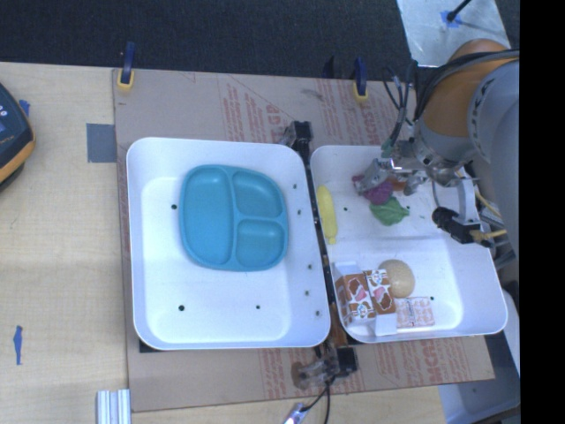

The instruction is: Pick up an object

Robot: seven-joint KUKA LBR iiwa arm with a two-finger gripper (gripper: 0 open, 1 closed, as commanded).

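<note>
My gripper [388,173] reaches down into the back of the right bin [459,316], over a purple and green toy [385,203] lying there. The toy's purple part sits right at the fingertips. A yellow banana-like piece [327,214] lies along the bin's left wall. Near the front are a tan round bun [396,277], a brown and white carton [361,294] and a small printed packet [415,313].
The left bin [150,263] holds a blue divided plate [234,216]. A black clamp [301,133] sits between the bins at the back. The grey arm with its orange band [463,82] and cables fills the right back corner.
</note>
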